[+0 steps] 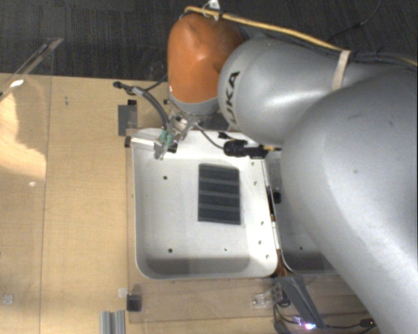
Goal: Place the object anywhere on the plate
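Resting flat: ribbed dark rectangular plate (219, 194)

A robotics laboratory or test cell is showing here, with a large grey industrial arm (339, 163), bearing an orange band (196, 55) and raised lettering on its casing, reaching in across a pale wooden counter (72, 215). Two shallow white bins are sitting side by side on that counter, the left bin (196, 215) carrying a dark ribbed rectangular panel (219, 194) on its floor and the right bin (300, 258) lying mostly under the arm. Loose cables (245, 149) are trailing near the wrist, small metal brackets (127, 119) are fixing the bins at their edges, and dark carpet (85, 19) is running behind the counter.
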Available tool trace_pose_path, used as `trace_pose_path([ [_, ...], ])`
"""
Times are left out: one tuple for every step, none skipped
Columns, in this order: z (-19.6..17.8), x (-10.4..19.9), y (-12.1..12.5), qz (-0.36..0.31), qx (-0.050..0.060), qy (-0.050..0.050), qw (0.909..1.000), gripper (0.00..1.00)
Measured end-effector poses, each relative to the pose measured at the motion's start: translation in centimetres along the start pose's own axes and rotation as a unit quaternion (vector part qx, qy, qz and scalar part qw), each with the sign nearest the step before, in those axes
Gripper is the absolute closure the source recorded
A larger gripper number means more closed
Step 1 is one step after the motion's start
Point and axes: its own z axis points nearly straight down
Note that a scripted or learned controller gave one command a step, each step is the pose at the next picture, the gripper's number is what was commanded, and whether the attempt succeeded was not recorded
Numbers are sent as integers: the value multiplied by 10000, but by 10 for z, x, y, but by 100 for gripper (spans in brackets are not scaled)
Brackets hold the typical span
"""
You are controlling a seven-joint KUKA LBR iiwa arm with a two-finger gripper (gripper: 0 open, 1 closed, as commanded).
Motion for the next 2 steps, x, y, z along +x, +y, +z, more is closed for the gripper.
trace_pose_path([
  [36,13,6,-1294,-9,-15,9916,100],
  [77,13,-3,-4494,12,-80,8933,100],
])
